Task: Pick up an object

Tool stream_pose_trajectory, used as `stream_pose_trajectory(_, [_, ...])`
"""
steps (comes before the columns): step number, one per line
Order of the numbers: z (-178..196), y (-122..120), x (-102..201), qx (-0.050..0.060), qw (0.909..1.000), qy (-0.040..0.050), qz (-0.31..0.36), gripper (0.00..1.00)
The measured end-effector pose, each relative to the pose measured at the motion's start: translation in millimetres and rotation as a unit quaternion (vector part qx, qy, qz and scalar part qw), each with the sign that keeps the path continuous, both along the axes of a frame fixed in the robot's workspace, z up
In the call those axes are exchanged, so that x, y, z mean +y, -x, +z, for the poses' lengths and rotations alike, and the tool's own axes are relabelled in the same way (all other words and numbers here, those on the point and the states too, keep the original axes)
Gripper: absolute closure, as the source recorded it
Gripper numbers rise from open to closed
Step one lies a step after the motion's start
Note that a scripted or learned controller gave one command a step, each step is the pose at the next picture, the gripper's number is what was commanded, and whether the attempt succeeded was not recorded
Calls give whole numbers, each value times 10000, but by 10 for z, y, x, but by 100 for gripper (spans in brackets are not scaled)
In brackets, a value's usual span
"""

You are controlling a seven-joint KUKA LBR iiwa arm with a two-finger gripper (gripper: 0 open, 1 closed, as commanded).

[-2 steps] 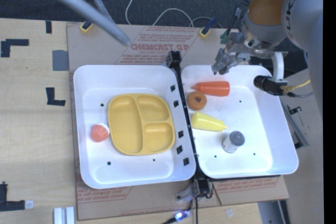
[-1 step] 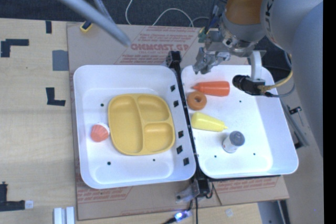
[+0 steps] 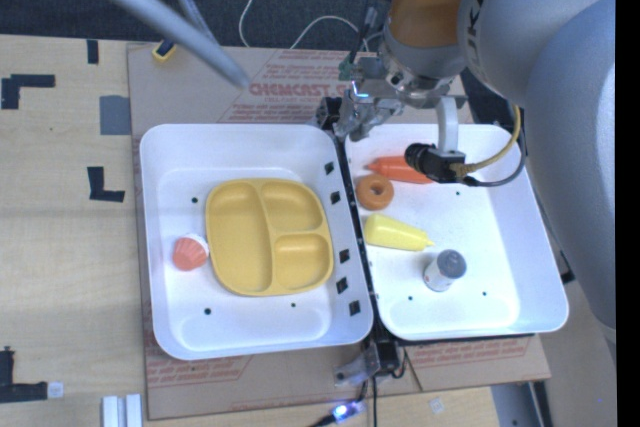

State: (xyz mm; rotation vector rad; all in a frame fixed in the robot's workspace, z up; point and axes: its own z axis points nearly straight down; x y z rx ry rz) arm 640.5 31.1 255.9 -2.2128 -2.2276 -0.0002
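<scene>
- Wooden table (image 3: 60, 215) carries a cardboard sheet (image 3: 290, 80) with two shallow white bins side by side on it.
- Left bin (image 3: 160, 245): a yellow divided tray (image 3: 268, 237) lies at centre; a small pink-orange object (image 3: 189, 253) rests just beside the tray's left edge.
- Right bin (image 3: 520, 265): an orange carrot (image 3: 400, 170) lies near the far wall, an orange ring (image 3: 375, 192) just beside it, a yellow cone-shaped piece (image 3: 397, 234) below that, and a grey-capped small object (image 3: 443, 269) nearer the front.
- End effector (image 3: 352, 115) hangs over the bins' shared wall at the far end; whether it is wide or narrow cannot be told.
- Nothing is seen held.
</scene>
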Motion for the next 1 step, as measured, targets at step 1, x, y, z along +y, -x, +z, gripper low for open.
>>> stream_pose_trajectory(1, [-201, -14, 524, 14, 10000, 6, -4, 100])
